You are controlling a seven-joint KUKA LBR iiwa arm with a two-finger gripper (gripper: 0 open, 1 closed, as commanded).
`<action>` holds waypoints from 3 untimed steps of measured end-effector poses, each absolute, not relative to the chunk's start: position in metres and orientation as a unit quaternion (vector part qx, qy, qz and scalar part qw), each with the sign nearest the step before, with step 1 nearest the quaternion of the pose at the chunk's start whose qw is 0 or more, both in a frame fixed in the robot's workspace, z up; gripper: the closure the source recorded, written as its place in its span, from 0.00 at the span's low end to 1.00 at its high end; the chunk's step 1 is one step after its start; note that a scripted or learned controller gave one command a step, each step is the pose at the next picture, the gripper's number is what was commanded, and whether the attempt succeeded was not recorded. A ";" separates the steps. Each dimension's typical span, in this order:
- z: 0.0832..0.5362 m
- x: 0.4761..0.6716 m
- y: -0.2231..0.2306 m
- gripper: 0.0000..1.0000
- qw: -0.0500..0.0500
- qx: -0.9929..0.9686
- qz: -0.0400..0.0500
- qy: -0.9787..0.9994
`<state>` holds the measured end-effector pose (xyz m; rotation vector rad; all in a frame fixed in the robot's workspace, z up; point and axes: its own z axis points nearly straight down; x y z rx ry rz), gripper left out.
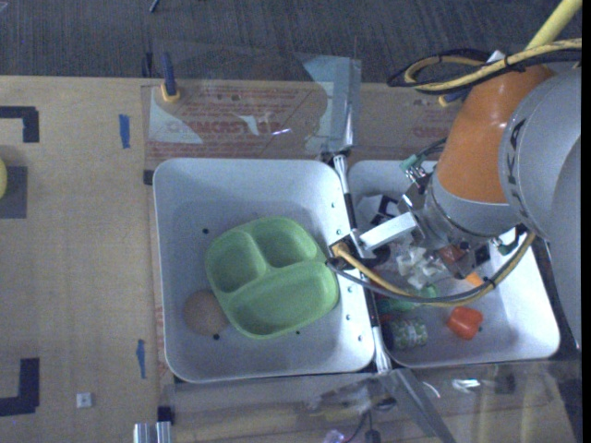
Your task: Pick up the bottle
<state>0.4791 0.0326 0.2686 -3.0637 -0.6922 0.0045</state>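
Lying close to the front wall of the right bin, the bottle sits just past the green plate's lower right corner, on the other side of the wall that parts the two bins. It looks dark with a green end turned toward the arm; its finer details are too blurred to read. A small orange thing rests farther right of the plate, apart from the bottle and level with it. A round brownish ball touches the plate's lower left edge, partly tucked under its rim, inside the left bin. The plate itself has three sections and lies tilted across the middle of that bin. To the plate's right and a little farther back, the grey arm with its orange band hangs over the right bin, and the gripper points down among looping yellow and black cables, above the bottle and not touching it. Whether the gripper is open or closed cannot be told. Behind the plate, beyond the bins, a flat brown cardboard sheet lies on the bench.
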 end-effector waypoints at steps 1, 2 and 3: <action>0.269 0.479 0.033 0.00 0.001 -0.975 0.002 -0.220; 0.189 0.500 0.025 0.00 0.001 -0.975 0.002 -0.222; 0.188 0.541 -0.035 0.00 0.001 -0.979 0.001 -0.204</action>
